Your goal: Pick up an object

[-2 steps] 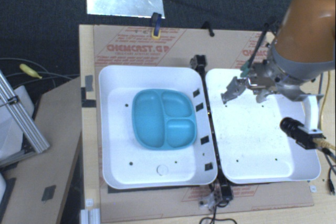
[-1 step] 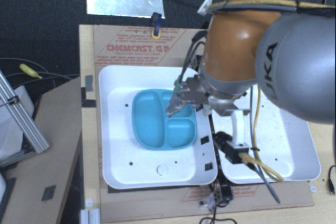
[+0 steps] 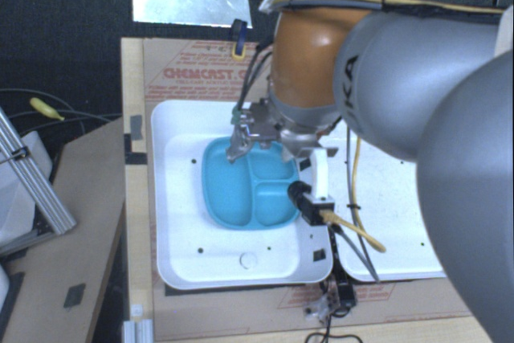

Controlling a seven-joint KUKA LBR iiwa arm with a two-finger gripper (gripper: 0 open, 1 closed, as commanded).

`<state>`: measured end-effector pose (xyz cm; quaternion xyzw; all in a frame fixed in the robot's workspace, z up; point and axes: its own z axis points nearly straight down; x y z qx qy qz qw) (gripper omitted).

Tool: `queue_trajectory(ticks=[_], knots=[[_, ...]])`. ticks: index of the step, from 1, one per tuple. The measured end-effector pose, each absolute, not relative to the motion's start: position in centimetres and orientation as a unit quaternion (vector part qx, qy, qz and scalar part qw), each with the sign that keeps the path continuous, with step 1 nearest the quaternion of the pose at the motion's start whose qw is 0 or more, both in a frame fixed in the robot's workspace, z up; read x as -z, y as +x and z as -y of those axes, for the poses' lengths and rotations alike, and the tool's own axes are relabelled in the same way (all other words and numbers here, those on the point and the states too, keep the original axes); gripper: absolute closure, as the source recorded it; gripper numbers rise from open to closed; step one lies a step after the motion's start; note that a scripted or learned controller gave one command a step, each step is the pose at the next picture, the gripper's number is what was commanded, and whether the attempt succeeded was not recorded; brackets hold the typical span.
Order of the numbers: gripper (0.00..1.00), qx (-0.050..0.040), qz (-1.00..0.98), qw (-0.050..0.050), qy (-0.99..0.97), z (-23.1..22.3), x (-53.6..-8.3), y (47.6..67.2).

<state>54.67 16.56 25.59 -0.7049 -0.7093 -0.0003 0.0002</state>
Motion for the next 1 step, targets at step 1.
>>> queue_trajectory(ticks=[1], knots=[[0.0,0.0081,0.711,-0.001,-0.703,-21.58,-38.47,49.51]])
